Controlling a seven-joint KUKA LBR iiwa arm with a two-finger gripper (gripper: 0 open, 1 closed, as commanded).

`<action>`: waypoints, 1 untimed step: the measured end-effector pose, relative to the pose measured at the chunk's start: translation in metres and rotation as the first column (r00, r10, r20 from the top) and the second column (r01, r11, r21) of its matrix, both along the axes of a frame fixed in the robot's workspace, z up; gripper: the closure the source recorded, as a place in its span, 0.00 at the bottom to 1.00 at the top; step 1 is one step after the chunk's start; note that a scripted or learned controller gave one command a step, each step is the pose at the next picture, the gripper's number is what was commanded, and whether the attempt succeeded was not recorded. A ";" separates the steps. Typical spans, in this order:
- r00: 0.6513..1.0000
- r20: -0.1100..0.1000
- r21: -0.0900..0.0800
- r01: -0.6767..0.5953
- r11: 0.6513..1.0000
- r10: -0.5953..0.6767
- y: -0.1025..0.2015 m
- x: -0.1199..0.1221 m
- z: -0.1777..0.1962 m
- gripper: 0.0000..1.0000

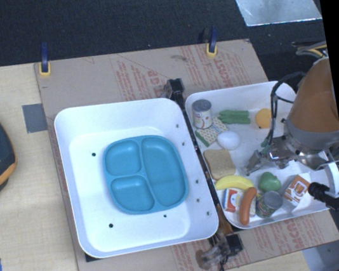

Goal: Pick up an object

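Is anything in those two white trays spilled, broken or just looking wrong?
Nothing stands out. The blue divided plate lies flat in the left bin. The play food, such as the banana and egg, sits jumbled in the right bin, nothing spilled.

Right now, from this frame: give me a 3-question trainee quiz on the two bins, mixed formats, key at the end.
1. True or false: the blue divided plate lies in the left bin.
2. Multiple choice: which item sits nearest the right bin's far-left corner? A) banana B) small can C) orange ball
3. Fill in: the white egg lies just in front of the green ____.

Key: 1 true; 2 B; 3 vegetable. The gripper hovers over the right bin, near the green round item.
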State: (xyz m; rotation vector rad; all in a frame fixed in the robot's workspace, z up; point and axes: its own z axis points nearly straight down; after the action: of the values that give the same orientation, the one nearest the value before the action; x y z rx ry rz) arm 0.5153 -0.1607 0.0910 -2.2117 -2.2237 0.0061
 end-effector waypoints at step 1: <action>1.000 0.002 0.000 0.001 1.000 -0.001 0.032 -0.039 0.000 0.00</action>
State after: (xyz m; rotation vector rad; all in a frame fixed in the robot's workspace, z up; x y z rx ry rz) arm 0.4758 -0.1284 0.0914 -2.2145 -2.2235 0.0038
